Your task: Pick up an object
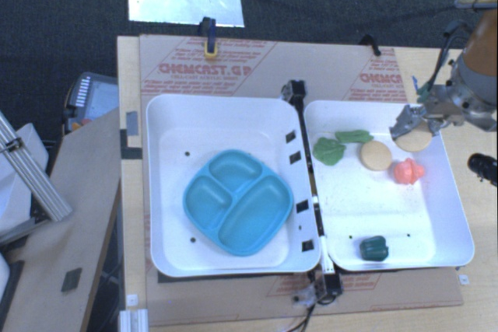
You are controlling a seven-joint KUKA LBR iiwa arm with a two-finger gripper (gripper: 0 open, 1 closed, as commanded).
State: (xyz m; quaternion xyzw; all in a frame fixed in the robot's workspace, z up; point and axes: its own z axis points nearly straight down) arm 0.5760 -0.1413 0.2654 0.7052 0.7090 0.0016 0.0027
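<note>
**Claw at the far rim of the right bin: risks of a missed pick**

We see the right bin [447,202] below the claw [410,123]; whether its grip is wide or narrow, we cannot tell. A beige round object [415,141] lies touching it, partly hidden; the pink object [408,171] sits just nearer. So close to the wall, the claw may clip the rim or nudge the piece away.

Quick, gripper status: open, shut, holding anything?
Gripper: over the right bin's far corner, at a tan round piece; open or shut cannot be told, and nothing is seen held.
</note>
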